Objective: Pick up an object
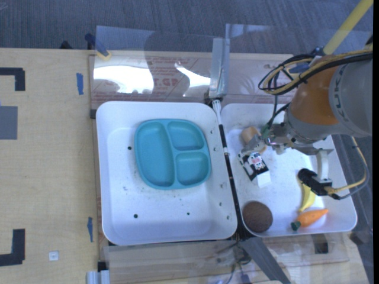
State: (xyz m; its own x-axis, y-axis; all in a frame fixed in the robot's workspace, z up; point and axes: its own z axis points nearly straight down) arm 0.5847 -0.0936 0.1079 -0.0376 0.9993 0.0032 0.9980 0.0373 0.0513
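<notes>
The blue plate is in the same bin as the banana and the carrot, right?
Not quite. The camera view shows the blue plate in the bin on the view's left; the banana and the carrot lie together in the other bin.

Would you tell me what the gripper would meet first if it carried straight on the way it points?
Probably the tan thing by the left wall of the right bin: the gripper points down and left toward it. Depth is unclear; it might hit bare floor.
</notes>
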